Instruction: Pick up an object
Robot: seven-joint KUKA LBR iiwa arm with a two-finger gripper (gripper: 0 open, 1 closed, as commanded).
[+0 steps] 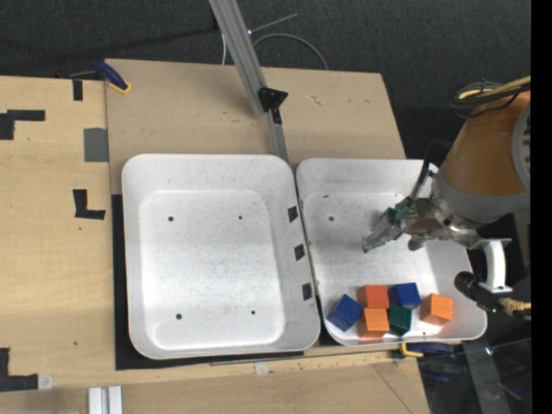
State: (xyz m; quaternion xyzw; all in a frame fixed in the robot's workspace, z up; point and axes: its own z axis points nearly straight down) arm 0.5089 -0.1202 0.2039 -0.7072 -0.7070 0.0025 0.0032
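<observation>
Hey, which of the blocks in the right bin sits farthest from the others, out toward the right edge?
The orange block at the right end of the cluster. It stands slightly apart beside the bin's right wall, while the blue, green and other orange blocks crowd together to its left.

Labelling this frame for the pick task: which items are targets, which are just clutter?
Job items:
two blue blocks
three orange blocks
green block
right white bin holding them
grey two-finger gripper

Just lying about:
left white bin
black tape marks
blue and yellow clamp
metal pole
</observation>
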